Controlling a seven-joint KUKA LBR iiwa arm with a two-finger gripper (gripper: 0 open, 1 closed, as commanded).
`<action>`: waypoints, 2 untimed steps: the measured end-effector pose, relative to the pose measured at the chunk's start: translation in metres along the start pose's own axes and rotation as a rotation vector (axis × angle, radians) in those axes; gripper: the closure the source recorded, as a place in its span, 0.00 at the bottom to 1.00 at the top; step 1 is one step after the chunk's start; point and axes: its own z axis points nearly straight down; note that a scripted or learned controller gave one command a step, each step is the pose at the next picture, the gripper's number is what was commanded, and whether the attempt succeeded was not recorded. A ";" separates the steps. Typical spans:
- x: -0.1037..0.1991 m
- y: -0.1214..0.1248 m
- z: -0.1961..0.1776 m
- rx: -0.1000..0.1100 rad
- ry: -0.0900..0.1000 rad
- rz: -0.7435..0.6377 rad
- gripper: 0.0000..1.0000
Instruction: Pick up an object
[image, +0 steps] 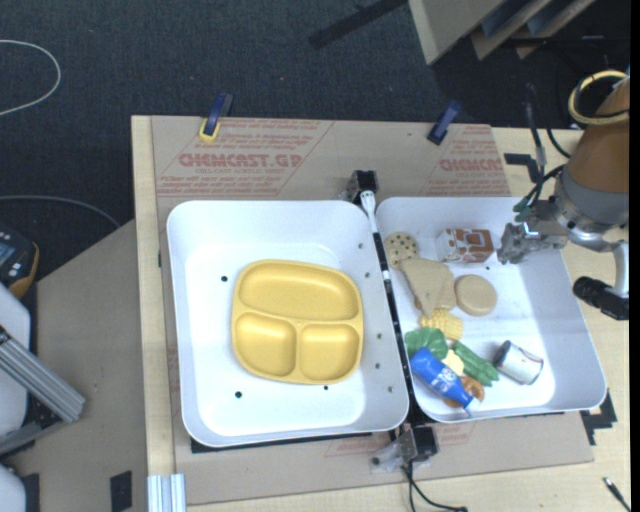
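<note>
Blue bottle (438, 374): nearest item, lying tilted in the near-left corner of the right bin (575, 330), touching a green piece (473, 362) and crowded by yellow bits.
Grey cylinder (518, 362): lies on its side near the front rim, apart from the cluster; judged the easiest pick, with free floor on both flanks.
Round tan disc (475, 295): mid-bin, touching a tan flat piece (428, 282); low and flat, likely hard to pinch.
Yellow divided tray (297, 320): alone in the left bin (190, 290).
Cookie (401, 243) and small printed box (466, 241): far side of the right bin.
End effector (518, 240): over the far right part of the right bin, beside the printed box; holds nothing visible; finger opening cannot be told.
Advice: choose one isolated item, centre over it, align the fingers across its narrow width, then descend straight.
</note>
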 end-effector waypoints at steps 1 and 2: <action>0.003 0.003 -0.044 0.000 0.000 0.000 1.00; 0.003 0.005 -0.085 -0.001 0.000 0.000 1.00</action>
